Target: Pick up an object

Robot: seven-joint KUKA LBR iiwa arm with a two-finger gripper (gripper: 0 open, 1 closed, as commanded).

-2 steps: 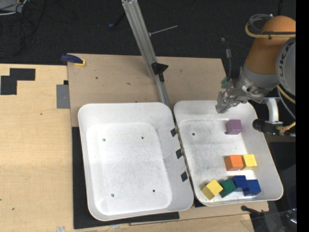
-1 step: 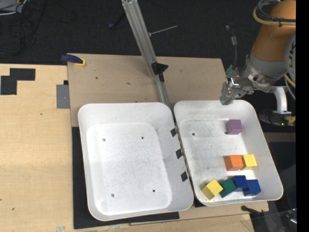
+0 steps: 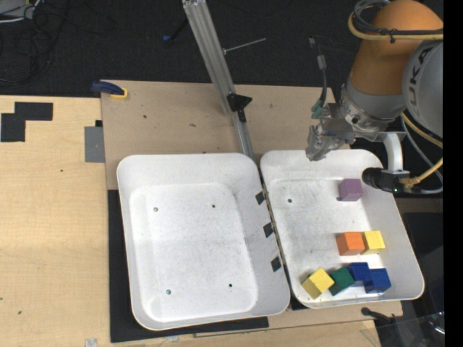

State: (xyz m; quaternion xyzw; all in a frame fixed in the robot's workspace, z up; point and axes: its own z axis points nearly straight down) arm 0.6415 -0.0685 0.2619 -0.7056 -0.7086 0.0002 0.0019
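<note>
Blue block (image 3: pixel 376 280) nearest; purple block (image 3: pixel 351 189) squarish, no long axis; fingers' (image 3: pixel 318 149) state indiscernible.

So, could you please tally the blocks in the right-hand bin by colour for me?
Purple: 1, purple block
Orange: 1, orange block
Yellow: 2, yellow block by the orange; yellow block at the front
Green: 1, green block
Blue: 2, blue block; second blue block
Total: 7

Bench and dark floor

A pale wooden bench (image 3: pixel 51 215) spreads left of the claw (image 3: pixel 318 147); black floor (image 3: pixel 108 35) with loose cables (image 3: pixel 22 6) lies beyond it.
</note>
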